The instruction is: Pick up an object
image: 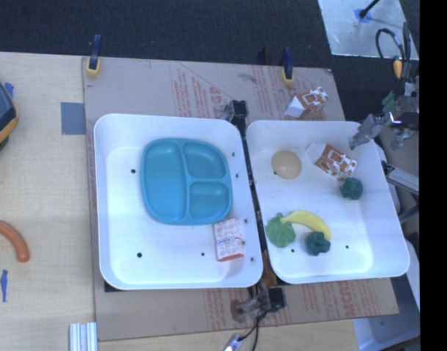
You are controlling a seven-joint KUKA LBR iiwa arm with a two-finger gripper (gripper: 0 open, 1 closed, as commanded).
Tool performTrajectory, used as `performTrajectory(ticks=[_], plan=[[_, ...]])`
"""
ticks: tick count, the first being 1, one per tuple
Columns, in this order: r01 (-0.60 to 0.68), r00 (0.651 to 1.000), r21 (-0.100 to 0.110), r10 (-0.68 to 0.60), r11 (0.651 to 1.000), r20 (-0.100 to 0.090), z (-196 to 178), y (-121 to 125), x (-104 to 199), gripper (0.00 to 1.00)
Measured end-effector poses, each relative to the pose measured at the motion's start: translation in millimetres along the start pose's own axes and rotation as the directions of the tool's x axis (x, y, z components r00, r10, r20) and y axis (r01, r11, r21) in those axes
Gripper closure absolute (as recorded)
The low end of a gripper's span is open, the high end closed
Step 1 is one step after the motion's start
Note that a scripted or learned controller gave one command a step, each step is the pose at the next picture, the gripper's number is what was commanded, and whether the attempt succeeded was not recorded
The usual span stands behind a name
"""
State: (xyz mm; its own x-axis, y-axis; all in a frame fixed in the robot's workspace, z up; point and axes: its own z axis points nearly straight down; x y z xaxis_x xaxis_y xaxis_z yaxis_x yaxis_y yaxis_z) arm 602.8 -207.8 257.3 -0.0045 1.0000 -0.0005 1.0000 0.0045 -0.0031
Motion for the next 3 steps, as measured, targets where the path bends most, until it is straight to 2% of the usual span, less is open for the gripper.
performTrajectory(ticks=[1,2,3], plan=[[0.000,1.000,0.002,0.000,1.000,-0.001,151,-64,9,0.00],[0.002,1.000,0.001,-0.002,1.000,-0.001,166,-6,40,0.00],[0.001,1.000,0.025,-0.001,1.000,-0.006,169,49,23,0.00]])
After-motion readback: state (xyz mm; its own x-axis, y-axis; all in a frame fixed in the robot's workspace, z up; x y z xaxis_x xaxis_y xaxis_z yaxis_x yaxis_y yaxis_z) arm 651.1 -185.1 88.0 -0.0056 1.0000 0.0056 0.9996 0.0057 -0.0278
